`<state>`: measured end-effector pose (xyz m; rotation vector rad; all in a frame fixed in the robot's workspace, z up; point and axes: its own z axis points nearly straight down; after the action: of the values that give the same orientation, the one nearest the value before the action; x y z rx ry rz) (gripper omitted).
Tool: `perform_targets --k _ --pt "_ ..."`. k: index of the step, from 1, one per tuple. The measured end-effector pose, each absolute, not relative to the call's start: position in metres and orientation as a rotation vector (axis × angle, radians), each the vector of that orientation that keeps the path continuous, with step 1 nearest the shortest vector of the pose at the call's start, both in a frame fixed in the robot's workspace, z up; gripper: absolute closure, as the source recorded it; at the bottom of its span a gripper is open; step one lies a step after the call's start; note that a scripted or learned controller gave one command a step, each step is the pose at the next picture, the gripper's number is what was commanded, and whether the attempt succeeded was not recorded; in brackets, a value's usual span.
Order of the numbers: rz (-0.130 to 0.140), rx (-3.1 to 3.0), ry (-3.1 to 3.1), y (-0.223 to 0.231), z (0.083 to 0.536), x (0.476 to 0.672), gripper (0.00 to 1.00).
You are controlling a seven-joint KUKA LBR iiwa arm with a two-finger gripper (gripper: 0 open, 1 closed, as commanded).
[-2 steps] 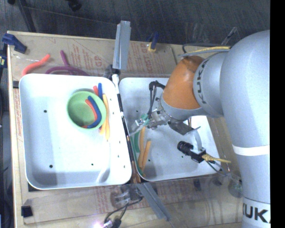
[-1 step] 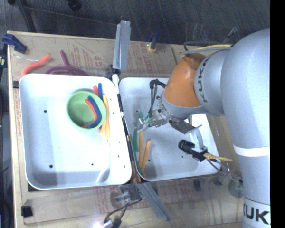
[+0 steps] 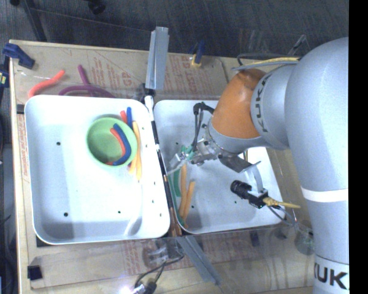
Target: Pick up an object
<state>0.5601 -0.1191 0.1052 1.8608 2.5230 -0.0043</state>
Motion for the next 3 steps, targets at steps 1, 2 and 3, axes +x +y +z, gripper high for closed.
perform_targets --k 1,2,3 --pt "-0.007 1.853 2.528 -0.119 0.115 0.561 1.00" --pt "-0.007 1.852 2.528 -0.119 0.115 0.561 0.00" --pt "-0.009 2.026 2.383 -0.114 0.095 0.593 0.00"
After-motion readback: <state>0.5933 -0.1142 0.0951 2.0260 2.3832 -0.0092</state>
